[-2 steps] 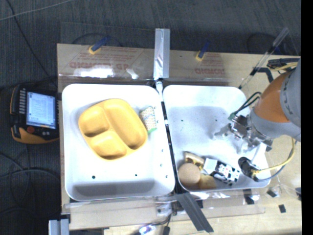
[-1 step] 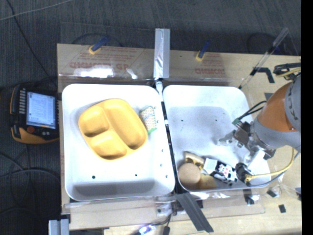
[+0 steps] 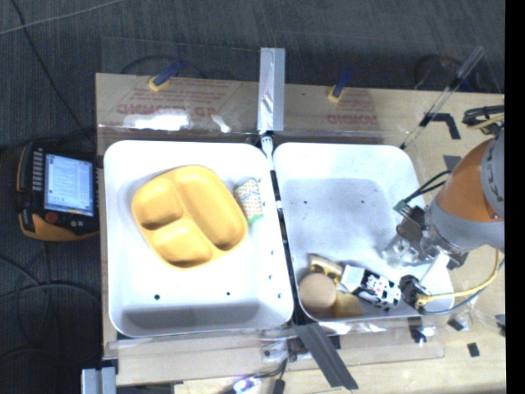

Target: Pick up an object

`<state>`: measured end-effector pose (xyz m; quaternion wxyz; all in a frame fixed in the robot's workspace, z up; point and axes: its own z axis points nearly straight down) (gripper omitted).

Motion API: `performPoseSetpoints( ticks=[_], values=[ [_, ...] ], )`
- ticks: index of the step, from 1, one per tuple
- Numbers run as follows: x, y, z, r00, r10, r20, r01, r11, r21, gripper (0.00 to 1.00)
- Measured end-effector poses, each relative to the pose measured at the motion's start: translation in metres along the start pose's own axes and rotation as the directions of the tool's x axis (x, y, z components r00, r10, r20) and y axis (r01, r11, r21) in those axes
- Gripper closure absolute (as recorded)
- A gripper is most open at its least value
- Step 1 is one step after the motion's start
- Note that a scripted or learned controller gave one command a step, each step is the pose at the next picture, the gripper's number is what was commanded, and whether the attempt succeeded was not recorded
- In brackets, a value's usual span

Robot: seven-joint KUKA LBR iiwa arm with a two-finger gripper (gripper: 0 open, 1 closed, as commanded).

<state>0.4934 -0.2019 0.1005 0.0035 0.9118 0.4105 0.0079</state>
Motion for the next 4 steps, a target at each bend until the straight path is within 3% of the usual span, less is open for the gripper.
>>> performPoseSetpoints(
  ticks=[1,2,3,4],
  values=[
    [0.024,-0.027,0.007,0.946,0.324,0.004,-0.324,0.946,-0.014,1.0],
    [-0.022,0.01,-0.167,0.983,0.185,0.019,-0.185,0.983,0.01,1.0],
    [0.024,0.0,-0.201,0.995,-0.101,0.015,0.1,0.995,0.015,1.0],
    [0.04,-0.034,-0.198,0.953,-0.304,0.011,0.304,0.953,0.018,1.0]
  ],
)
